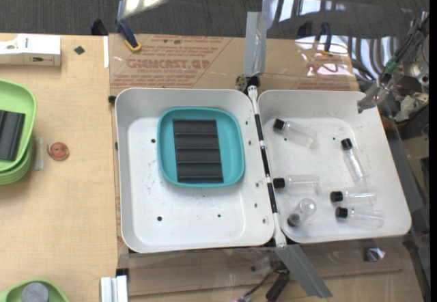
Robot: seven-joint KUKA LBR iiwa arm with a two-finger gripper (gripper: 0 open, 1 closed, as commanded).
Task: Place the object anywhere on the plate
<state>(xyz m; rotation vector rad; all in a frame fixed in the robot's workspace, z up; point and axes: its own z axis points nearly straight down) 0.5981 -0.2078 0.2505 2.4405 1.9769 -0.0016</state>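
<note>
– Counting the bins first: how many on the counter [61, 225]?
– Two white bins, side by side and touching: left bin [136, 218], right bin [389, 177].
– Contents of the left bin?
– One teal plate [235, 150], lying flat in the upper middle. One dark ribbed slab [199, 151] lies on it.
– And the right bin?
– Six clear vials with black caps, all lying loose and apart from the plate: one upper left [295, 131], one upper right [351, 159], one at the left wall [295, 183], one lower left [302, 210], two close together lower right [352, 196] [358, 214].
– The hand [384, 85]?
– Above the right bin's upper right corner, clear of every vial. Whether it is wide or narrow, I cannot tell.
– Anything else on the counter?
– One green tray [17, 157] at the left edge, one small reddish disc [59, 150] beside it, one white box [31, 50] further up.
</note>
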